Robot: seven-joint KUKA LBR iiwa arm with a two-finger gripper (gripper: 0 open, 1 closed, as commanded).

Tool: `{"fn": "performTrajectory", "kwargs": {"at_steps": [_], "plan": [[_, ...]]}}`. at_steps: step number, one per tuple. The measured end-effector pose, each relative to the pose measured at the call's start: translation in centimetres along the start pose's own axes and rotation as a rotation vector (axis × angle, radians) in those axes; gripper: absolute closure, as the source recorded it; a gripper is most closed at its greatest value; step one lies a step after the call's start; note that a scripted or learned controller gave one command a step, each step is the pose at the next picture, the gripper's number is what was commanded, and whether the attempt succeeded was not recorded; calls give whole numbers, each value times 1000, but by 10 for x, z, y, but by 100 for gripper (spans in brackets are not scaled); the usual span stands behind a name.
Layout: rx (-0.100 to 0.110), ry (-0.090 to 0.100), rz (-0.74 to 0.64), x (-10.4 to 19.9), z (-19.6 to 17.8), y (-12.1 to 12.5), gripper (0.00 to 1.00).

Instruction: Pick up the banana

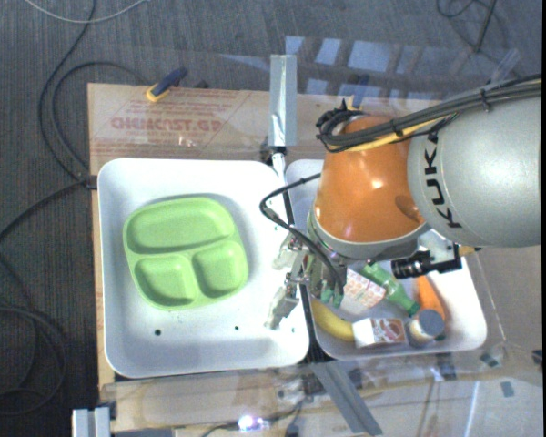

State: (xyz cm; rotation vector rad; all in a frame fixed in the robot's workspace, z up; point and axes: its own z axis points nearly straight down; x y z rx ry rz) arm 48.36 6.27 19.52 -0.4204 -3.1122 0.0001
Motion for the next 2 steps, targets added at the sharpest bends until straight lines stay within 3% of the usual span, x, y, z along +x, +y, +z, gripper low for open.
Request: {"fn": "performTrajectory", "kwargs": {"at_steps": [1, 2], "plan": [[1, -1, 99, -36, 12, -129, 0], [1, -4, 104, -64, -33, -228, 0]]}}
